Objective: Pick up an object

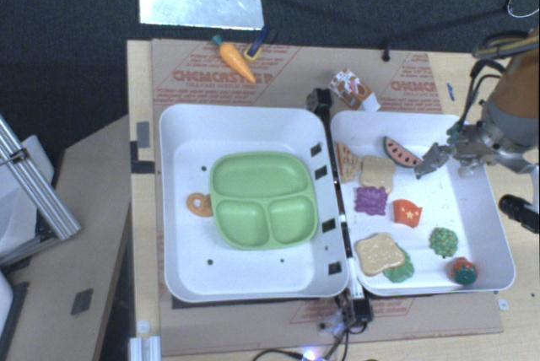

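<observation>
right bin (498,254), near edge: tomato (462,271), broccoli (443,241), toast (380,252). mid: red pepper (407,213), purple piece (370,200). far side: watermelon slice (402,153). gripper (447,158) hangs just beside it, fingers apart, nothing between them. pick not yet done.

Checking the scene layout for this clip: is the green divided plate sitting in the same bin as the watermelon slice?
No. The green divided plate lies in the left bin, while the watermelon slice lies in the right bin.
</observation>
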You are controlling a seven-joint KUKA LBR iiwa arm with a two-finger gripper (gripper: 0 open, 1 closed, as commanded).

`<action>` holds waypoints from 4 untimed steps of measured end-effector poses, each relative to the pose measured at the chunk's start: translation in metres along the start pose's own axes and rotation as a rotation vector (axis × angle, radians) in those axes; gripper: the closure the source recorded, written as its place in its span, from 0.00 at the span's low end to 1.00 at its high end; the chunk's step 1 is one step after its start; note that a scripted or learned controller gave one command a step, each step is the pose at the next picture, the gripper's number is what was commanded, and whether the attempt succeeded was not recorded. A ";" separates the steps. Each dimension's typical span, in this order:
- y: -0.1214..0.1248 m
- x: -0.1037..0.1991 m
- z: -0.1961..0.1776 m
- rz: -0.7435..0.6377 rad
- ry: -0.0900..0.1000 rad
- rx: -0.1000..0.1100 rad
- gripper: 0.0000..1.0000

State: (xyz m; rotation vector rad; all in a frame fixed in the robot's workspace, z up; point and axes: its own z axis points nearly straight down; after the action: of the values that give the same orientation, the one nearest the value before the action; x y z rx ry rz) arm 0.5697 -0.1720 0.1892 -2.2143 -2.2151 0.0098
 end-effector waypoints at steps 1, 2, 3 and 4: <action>0.003 0.000 -0.007 -0.003 -0.003 -0.012 0.00; 0.006 0.001 0.035 -0.002 -0.002 -0.010 0.00; 0.009 -0.002 0.077 -0.001 -0.002 -0.010 0.00; 0.010 -0.002 0.105 -0.001 -0.003 -0.011 0.00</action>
State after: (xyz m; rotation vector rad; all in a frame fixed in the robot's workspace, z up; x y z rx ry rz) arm 0.5782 -0.1738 0.0839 -2.2206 -2.2231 0.0002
